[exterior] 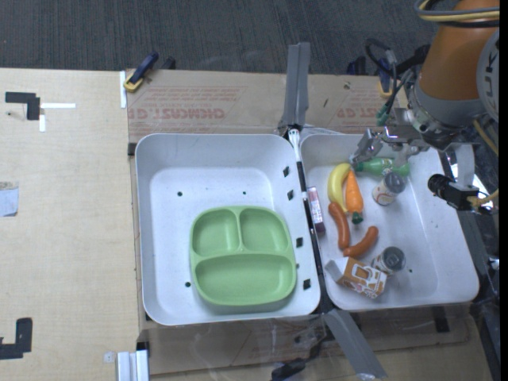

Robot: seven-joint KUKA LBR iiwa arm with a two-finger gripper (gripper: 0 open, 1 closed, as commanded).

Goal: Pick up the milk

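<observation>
Two white bins are set side by side on the worktop; the milk (364, 279) — a small carton — lies tipped at the right bin's (444, 276) near edge, well apart from the claw (379, 143), poised over the far corner above a green bottle (381, 165); its opening cannot be told.

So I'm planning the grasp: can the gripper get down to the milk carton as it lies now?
Probably yes. The milk carton lies on its side at the right bin's near edge, open from above; the gripper hovers at the far end.
</observation>
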